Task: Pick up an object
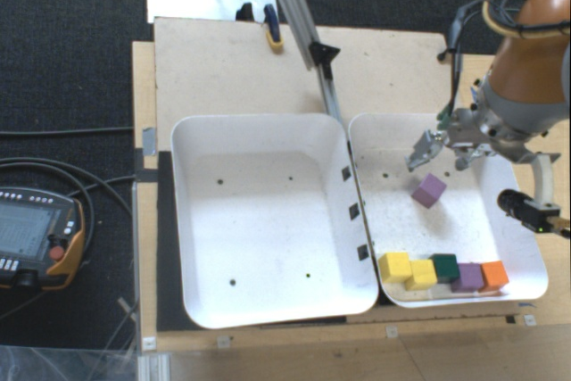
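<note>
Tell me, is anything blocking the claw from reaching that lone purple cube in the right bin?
Nothing visible does. The gripper hangs just up and left of the purple cube, with bare bin floor around it; the other blocks sit along the near wall.

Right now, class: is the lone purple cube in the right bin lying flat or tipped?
Tipped: the purple cube rests cornerwise, its edges askew to the right bin.
</note>
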Robot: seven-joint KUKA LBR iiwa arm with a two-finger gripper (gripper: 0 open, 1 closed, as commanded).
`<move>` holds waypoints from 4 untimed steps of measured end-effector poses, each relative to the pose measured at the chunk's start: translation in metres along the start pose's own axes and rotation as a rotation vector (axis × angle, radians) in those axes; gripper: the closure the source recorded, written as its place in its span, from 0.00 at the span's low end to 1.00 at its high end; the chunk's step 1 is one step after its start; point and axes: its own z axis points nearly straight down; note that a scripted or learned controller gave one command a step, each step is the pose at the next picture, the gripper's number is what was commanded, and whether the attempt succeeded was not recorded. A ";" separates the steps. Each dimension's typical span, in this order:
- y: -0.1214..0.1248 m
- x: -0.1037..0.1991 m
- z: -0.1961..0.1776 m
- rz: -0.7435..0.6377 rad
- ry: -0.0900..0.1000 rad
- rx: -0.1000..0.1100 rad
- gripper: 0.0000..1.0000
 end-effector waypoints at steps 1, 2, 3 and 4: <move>0.002 0.022 -0.078 -0.006 -0.001 -0.009 0.00; -0.008 -0.029 0.087 0.004 -0.001 0.009 0.00; 0.041 -0.079 0.169 0.003 -0.003 0.002 0.00; 0.043 -0.077 0.153 0.000 -0.002 -0.003 1.00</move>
